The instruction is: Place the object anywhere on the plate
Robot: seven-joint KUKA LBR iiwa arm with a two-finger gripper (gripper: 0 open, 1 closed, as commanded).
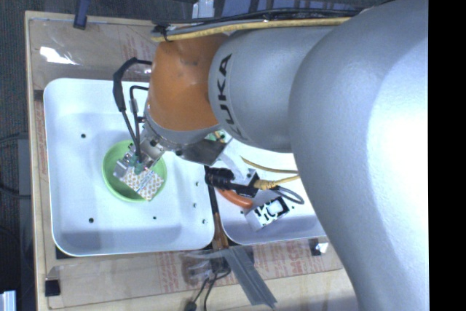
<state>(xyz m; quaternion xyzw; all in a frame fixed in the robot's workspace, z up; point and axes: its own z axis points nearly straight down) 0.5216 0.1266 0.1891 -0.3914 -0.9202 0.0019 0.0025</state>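
Wooden bench (109,269) carried two white bins side by side. Task object (148,186) was a flat, pale piece with a fine reddish dot pattern, lying on the green plate (114,175) in the left bin (80,218). Gripper (137,161) stood directly over the object's upper end; its state could not be determined. Right bin (291,237) held an orange item (233,195) and a white tag (268,212) with black markings, unreadable. Arm (328,84) bore the letters "UKA".

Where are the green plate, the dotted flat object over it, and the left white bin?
green plate (113,171): camera view, bare left edge of the plate.
dotted flat object (146,185): camera view, middle of its dotted face.
left white bin (73,113): camera view, bare floor near its upper left corner.
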